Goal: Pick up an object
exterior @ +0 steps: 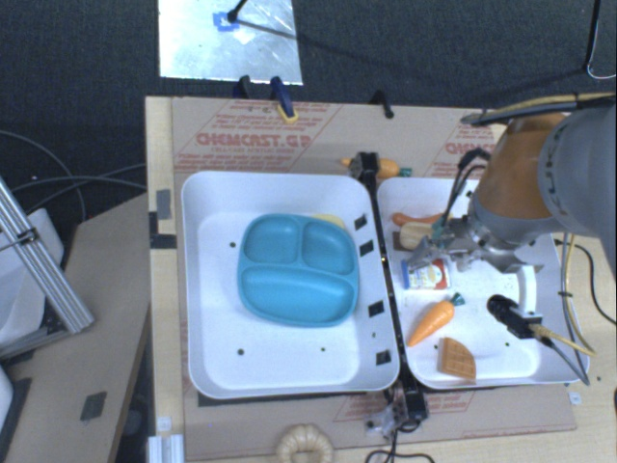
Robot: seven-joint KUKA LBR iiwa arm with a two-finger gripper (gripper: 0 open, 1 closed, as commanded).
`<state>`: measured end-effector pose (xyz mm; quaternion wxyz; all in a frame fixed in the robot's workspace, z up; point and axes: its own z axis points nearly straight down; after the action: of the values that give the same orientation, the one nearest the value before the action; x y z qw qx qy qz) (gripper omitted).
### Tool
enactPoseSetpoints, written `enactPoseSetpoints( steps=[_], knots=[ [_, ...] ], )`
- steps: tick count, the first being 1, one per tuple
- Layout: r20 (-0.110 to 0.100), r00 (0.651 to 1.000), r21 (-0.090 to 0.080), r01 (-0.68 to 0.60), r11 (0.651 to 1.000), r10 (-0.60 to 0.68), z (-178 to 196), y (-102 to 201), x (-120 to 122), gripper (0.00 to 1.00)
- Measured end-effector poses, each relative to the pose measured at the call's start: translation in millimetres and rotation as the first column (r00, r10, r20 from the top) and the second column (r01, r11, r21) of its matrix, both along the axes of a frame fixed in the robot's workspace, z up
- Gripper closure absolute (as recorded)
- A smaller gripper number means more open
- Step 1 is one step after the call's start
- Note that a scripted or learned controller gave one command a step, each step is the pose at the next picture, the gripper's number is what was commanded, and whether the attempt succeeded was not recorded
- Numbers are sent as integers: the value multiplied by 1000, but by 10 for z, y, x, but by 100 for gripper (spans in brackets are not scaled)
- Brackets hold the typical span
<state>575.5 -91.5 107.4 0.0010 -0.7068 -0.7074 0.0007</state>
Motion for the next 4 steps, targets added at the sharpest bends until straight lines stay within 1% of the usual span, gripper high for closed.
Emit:
enactPoseSetpoints(
  steps=[1, 2, 3, 4],
  knots=[
    [5, 1000, 3, -1, 1000, 1, -197, 9, 24, 0],
    [20, 1000, -7, 2, 1000, -2, -62, -37, 55, 100],
    [8, 1000, -1, -3, 1000, 3, 433, -78, 157, 100],
    [7, 1000, -1, -3, 1000, 3, 1006, -67, 74, 100]
  ],
)
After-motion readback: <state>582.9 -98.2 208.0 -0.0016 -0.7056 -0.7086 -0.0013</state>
